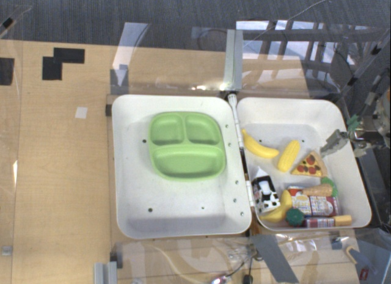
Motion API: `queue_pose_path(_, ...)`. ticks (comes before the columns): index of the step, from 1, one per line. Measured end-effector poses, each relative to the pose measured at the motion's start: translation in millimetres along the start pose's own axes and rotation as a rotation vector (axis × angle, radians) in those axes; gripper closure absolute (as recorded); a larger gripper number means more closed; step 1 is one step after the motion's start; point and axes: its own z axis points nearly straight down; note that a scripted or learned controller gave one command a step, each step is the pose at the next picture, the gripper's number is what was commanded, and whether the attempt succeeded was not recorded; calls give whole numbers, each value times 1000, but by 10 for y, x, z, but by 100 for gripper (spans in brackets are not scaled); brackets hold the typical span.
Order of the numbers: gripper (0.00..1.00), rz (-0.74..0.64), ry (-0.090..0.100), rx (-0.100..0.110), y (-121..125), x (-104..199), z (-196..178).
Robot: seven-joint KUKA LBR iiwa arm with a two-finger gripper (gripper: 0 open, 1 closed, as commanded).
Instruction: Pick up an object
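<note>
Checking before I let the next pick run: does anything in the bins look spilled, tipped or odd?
Nothing stands out. The green tray lies flat in the left bin; the toys, such as the banana and corn, lie loose inside the right bin.

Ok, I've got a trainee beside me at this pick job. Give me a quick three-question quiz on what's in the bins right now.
1. True or false: the green divided plate lies in the left bin.
2. Which toy lies between the banana and the pizza slice? A) corn cob B) carrot C) cow
3. Fill in: the gripper is above the ___ rim of the right bin.

Key
1. True.
2. A, the corn cob.
3. Right; nothing visible in its grasp.
</note>
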Motion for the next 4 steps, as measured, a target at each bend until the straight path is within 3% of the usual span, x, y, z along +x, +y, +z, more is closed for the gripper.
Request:
queue_pose_path(1,0,116,1,5,516,167,1138)
queue_pose_path(2,0,89,-1,-10,976,619,1780)
queue_pose_path(3,100,88,2,-17,1003,640,1652)
queue_pose_path(4,100,178,1,-2,1465,1010,815)
